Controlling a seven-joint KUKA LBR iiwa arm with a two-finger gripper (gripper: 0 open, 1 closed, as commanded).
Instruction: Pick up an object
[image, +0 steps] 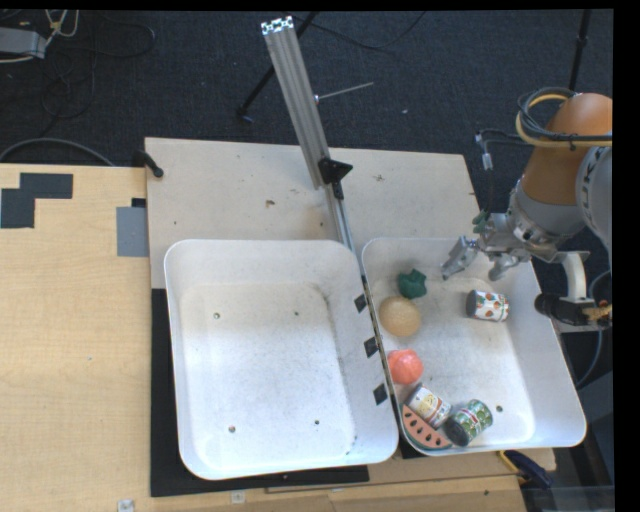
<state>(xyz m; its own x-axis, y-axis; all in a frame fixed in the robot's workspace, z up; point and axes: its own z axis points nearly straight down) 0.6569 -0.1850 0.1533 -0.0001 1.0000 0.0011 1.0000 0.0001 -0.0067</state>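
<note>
My gripper (482, 266) hangs over the far edge of the right bin (545, 395), its two fingers spread apart with nothing between them. Just below it a small white can (487, 305) lies on its side. A dark green object (411, 284) sits left of the gripper, with a tan ball (400, 318) under it. Nearer the front lie a red-orange ball (405, 366), a small jar (429, 405), a green can (468, 421) and a watermelon slice (424, 435).
The left bin (260, 360) sits beside the right one, sharing a divider with black clips (366, 330). A slanted aluminium bar (305, 115) rises behind the bins. A wooden bench surface (70, 340) lies to the left.
</note>
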